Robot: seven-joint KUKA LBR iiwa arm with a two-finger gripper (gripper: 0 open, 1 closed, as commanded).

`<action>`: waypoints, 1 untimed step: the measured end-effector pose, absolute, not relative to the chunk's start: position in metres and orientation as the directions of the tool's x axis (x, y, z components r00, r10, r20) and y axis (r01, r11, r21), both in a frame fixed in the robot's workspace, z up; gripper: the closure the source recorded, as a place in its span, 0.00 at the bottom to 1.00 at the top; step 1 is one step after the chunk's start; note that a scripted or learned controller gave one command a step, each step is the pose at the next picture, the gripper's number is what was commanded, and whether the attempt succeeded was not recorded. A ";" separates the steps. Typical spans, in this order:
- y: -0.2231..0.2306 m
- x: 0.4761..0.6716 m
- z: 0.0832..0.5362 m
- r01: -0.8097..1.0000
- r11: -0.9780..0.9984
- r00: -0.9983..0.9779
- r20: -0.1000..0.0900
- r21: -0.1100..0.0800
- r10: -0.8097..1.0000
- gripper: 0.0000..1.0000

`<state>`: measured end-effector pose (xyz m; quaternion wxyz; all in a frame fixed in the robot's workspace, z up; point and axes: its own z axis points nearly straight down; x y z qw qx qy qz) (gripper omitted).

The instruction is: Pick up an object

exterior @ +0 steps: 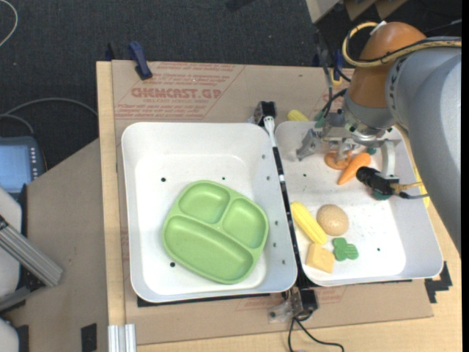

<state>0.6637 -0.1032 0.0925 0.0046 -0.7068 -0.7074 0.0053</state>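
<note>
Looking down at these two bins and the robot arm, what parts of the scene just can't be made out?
- Gripper, camera view: the arm's wrist covers it, so the fingers' state is unclear.
- Orange carrot: its top end is hidden under the gripper.
- Yellow item at the right bin's far rim: too small to identify.

From my screen the arm [429, 86] is a thick, rounded tube of smooth light grey, with a soft sheen along its upper side. Above the wrist I see an orange band [381, 50], glossy and dome-shaped, brighter on top and browner lower down. A thin yellow cable [350, 44] loops around that band, and a few dark wires hang beside it toward the wrist. Under the band sits a grey collar, then a cluster of silver metal brackets and small plates that make up the gripper [344, 139]. That metalwork looks angular and bare, unlike the moulded grey shell above it.
</note>
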 end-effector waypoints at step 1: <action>-0.172 0.607 0.088 1.000 -0.005 0.005 -0.002 0.004 1.000 0.00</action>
